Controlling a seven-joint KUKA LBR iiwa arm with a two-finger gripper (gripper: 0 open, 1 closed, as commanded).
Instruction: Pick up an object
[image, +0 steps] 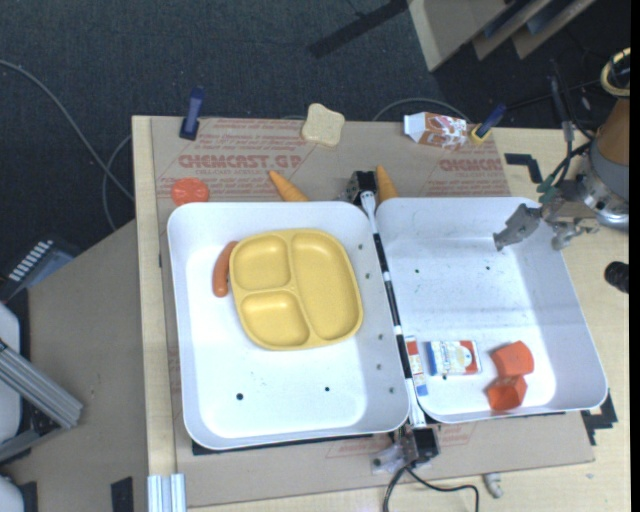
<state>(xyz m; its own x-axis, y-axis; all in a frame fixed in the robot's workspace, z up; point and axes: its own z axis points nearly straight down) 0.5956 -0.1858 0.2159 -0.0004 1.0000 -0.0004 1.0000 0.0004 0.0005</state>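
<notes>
**Nothing Picked Up Yet**

The arm (610, 150) comes in from the right side. Its pincer (518, 226) hangs over the far part of the right bin (480, 290). I cannot tell if the pincer is released or clenched, because it looks small and grey from here. Nothing shows in its grip.

The things it could pick lie well apart from it, at the near end of the right bin. There is a small flat packet (452, 357) with red and blue on it. Just beside the packet, to the right, sit two orange blocks (509, 375), one touching the other.

The left bin (290, 400) holds a yellow plate (296, 288) with three parts. A little sausage (221, 270) lies just left of the plate, touching its edge.

Some things rest on the worktop (240, 160) beyond the bins. There is a slice of toy bread (323, 124), a carrot (287, 187), an orange round lid (188, 191) and a small carton (436, 128).

So the job looks like it is only at the start. No thing is lifted. I think the pincer has to move to one thing, go down, close on it and raise it. The bare bin floor under the pincer gives it nothing to take, so it likely needs to travel nearer first.
</notes>
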